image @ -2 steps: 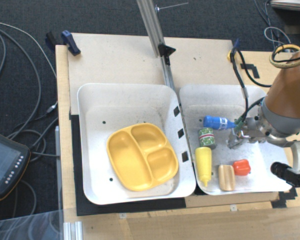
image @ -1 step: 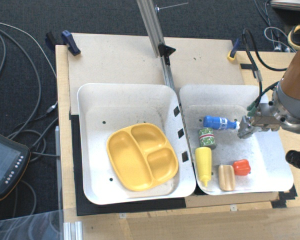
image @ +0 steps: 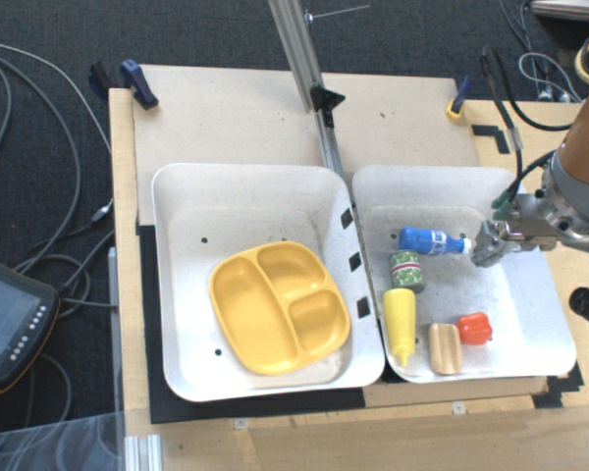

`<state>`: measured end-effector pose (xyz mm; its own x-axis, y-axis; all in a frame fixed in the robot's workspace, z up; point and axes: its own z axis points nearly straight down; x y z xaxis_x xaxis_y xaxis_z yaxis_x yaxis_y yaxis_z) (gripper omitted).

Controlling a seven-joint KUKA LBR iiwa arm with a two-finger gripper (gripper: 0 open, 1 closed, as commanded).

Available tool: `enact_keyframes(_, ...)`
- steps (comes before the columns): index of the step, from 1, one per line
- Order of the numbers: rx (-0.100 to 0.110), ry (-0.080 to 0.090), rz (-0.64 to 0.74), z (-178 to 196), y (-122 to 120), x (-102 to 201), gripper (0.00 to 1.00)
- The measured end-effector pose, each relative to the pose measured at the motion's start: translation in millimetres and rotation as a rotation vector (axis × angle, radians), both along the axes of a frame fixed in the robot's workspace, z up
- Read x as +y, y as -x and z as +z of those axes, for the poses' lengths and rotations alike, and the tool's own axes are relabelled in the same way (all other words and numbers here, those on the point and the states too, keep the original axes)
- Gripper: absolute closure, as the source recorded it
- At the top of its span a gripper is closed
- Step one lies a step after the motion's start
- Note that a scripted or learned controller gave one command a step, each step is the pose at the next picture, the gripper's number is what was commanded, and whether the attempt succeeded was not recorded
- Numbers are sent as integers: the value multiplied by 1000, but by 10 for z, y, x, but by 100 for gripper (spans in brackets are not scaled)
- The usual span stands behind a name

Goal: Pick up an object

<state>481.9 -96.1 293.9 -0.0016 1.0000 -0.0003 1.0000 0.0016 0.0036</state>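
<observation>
The right bin (image: 530, 196) holds a blue bottle (image: 427, 240) lying on its side, a small green can (image: 406, 270), a yellow mustard bottle (image: 400, 324), a tan bread-like piece (image: 445, 347) and a red piece (image: 475, 329). My gripper (image: 489, 244) hangs low over the right bin, just right of the blue bottle's white cap, with nothing visibly between its fingers.
The left bin (image: 177, 199) carries a yellow divided plate (image: 279, 306). A metal pole (image: 296, 37) rises from the back between the bins. Cables lie on the floor at left and back right. A tablet (image: 10, 324) sits at the far left.
</observation>
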Motion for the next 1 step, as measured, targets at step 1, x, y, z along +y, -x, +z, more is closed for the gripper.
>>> enact_keyframes(1,2,-1,4,-33,-247,384,100)
